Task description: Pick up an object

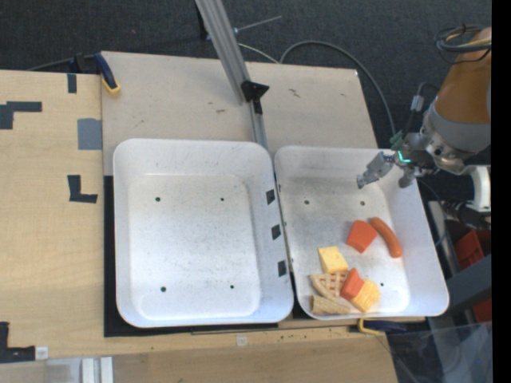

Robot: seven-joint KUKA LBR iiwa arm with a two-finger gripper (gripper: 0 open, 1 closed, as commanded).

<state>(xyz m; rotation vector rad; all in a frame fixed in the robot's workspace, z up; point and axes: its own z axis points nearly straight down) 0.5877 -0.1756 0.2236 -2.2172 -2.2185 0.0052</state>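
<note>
The grey two-finger gripper (387, 168), fingers spread and empty, risked nudging the rounded orange sausage-shaped piece (386, 237) aside

The grey arm with its orange band (467, 94) runs off the right edge; its two-finger gripper (387, 170) is too small to read.
</note>
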